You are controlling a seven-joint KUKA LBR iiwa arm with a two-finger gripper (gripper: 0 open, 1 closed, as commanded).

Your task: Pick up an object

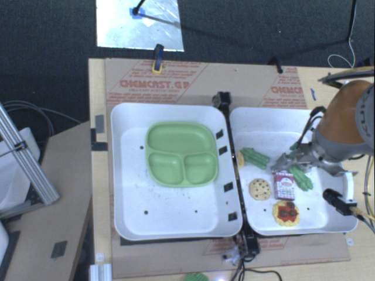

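Two white bins sat side by side on the table. The left bin held a green tray with three sections. The right bin held small toy foods.

The arm came in from the right, and its far side was cut off by the edge of the picture. Its gripper hung low over the middle of the right bin. The fingers were hard to make out against the toys under them, so I cannot tell if they were apart or together.

A little red and white box lay just below the gripper. A green leafy toy lay to its left, and another green toy lay just right of the box, partly hidden by the gripper. A round cookie lay left of the box. A small pizza lay near the front wall of the bin. Nothing could be seen between the fingers.
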